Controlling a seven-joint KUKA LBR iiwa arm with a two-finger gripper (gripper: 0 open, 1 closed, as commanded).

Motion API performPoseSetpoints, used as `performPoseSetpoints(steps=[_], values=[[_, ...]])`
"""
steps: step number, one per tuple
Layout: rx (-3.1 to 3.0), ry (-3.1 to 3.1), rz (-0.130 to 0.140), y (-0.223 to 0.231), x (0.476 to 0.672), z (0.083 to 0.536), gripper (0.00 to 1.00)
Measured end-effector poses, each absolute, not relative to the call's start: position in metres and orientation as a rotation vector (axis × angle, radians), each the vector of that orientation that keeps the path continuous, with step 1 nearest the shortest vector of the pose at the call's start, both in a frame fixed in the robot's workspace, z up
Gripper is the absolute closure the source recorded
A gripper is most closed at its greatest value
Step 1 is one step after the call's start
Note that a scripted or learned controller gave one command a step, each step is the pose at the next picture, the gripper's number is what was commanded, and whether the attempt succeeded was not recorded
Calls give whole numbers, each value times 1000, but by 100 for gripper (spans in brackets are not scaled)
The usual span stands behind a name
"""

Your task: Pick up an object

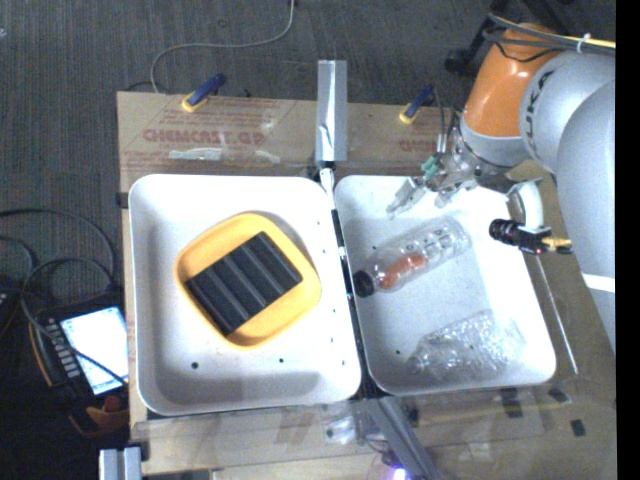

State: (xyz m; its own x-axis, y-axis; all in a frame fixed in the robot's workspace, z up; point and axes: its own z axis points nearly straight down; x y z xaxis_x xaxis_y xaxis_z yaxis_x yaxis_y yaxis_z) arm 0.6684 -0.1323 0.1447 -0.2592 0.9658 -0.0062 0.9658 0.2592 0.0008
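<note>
Nothing is picked up yet: the gripper [413,194] hangs with fingers spread and nothing between them over the right bin [525,298], the bottle [415,255] lying just below.

The arm [570,118] was cut off by the right edge. The hand [425,183] was too small to resolve its finger spacing. The clear bag's [470,343] contents were indistinct.
</note>
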Motion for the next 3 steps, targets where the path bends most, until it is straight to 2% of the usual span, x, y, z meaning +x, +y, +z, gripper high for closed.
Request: performPoseSetpoints(steps=[1,2,3], values=[[1854,2524,8,-155,620,91,0],[1854,2523,16,-154,622,102,100],[1854,2523,15,-154,622,102,0]])
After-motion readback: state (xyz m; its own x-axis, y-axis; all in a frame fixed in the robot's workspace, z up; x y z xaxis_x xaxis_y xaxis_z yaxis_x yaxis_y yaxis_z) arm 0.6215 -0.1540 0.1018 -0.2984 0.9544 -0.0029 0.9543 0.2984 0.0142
